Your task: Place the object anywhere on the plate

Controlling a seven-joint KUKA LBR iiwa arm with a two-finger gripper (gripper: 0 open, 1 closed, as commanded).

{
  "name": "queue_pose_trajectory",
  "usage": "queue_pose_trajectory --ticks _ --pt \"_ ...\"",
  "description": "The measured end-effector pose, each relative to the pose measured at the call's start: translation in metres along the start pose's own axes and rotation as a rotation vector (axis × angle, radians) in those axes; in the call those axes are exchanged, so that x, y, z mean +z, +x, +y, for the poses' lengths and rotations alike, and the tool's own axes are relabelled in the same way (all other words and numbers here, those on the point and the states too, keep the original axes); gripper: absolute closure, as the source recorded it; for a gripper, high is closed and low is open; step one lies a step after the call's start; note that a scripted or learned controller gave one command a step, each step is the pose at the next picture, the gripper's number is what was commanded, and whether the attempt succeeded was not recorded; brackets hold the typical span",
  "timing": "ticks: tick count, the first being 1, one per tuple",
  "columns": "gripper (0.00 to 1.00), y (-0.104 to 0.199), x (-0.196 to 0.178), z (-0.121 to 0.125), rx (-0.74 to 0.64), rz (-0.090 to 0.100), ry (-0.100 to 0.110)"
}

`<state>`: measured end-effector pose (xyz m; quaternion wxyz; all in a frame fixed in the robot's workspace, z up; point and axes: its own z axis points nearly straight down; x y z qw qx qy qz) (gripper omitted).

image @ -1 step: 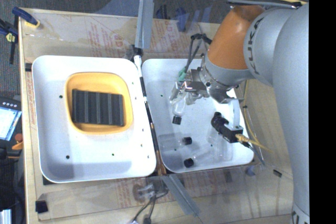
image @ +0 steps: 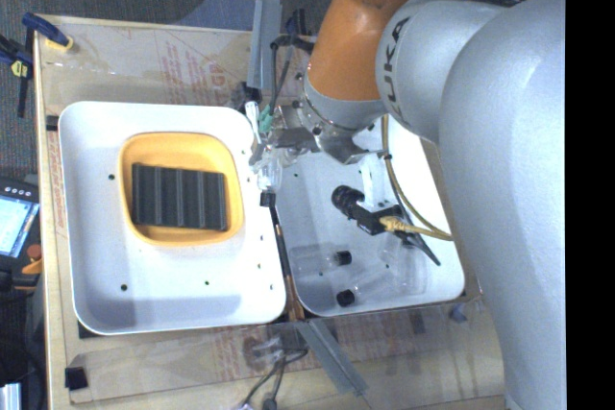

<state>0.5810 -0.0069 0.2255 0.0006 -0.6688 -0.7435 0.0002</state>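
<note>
- Two shallow white bins are set side by side on the bench point(image: 144, 53): the left bin point(image: 86, 283) and the right bin point(image: 307, 216).
- A yellow plate point(image: 183, 146) with rounded corners is seen in the middle of the left bin.
- A dark ribbed block point(image: 181, 197) is laid flat on the plate, well inside its yellow rim; it is taken to be the task's thing, and it is not touched by the tool.
- The grey arm point(image: 461, 91) is stretched in from the right across the right bin, with its orange band point(image: 348, 43) above the bin's far edge.
- The tool point(image: 267, 154) is held over the far left corner of the right bin, just beside the wall shared with the left bin and near the plate's right edge.
- Whether the tool is released or clenched cannot be told; nothing is seen gripped in it.
- Two small black pieces point(image: 341, 257) point(image: 344, 299) are found in the near part of the right bin, close to clear items point(image: 380, 281) whose shape cannot be made out.
- A blue clamp point(image: 48, 29) is fixed at the bench's far left corner.
</note>
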Motion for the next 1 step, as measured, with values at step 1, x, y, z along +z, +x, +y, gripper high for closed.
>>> queue_pose_trajectory --ticks 1 --pt "0.0 -0.0002 0.0 0.0 0.0 0.0 0.0"
